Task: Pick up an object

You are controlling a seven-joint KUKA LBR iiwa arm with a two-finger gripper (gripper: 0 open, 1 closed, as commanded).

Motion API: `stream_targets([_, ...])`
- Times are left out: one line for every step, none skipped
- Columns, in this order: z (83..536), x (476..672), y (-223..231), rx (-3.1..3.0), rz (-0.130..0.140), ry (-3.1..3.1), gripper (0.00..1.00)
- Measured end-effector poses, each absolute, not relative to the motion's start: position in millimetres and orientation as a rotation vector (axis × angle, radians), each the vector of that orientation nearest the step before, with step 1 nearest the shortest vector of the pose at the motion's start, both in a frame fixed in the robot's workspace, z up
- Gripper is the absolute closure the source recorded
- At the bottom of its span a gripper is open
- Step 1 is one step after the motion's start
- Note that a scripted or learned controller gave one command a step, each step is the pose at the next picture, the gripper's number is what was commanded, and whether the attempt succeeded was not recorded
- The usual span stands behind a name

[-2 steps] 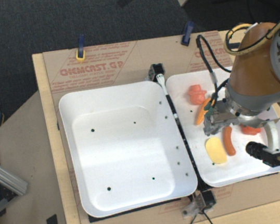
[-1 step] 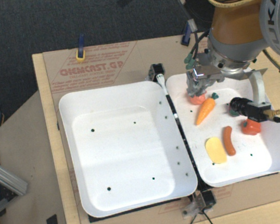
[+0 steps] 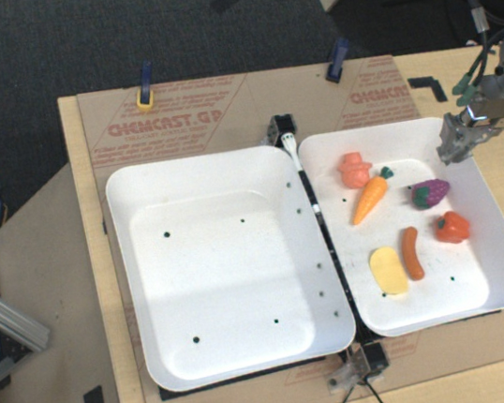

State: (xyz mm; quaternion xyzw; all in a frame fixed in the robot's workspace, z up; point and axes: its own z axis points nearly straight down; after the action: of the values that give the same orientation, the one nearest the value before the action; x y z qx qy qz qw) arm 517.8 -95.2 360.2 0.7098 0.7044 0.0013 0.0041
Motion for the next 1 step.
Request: stream_targets([343.4,541.7,-10.5,2.214,0.001,2.23,1.0])
